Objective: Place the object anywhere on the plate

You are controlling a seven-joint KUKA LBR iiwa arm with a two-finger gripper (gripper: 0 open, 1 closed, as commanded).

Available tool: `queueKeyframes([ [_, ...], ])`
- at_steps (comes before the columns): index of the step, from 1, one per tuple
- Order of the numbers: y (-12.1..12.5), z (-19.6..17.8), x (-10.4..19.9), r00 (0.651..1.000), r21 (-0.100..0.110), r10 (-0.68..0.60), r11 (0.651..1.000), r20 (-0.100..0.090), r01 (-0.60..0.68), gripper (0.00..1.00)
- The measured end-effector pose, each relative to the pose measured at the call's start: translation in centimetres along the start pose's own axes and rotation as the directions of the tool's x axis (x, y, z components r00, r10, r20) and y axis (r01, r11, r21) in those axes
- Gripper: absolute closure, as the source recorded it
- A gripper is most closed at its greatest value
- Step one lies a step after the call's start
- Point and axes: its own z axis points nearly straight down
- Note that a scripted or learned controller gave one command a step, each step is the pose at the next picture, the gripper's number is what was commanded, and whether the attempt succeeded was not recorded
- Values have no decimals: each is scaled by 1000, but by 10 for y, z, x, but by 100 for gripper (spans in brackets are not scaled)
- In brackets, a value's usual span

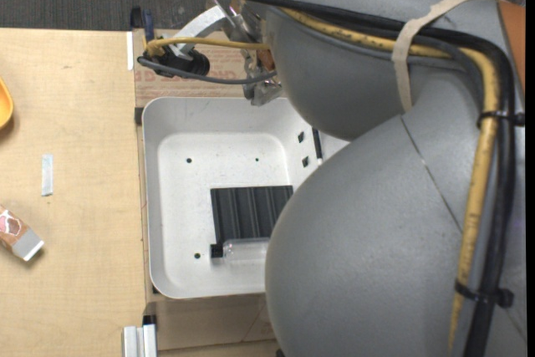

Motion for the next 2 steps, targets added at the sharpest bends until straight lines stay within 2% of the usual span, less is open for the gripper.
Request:
queueKeyframes([
  [1, -12, 77, -40, 987, 0, 159, 987, 1, -159, 100],
  [2, -49, 162, -98, 988, 0, 152, 988, 4, -152, 100],
])
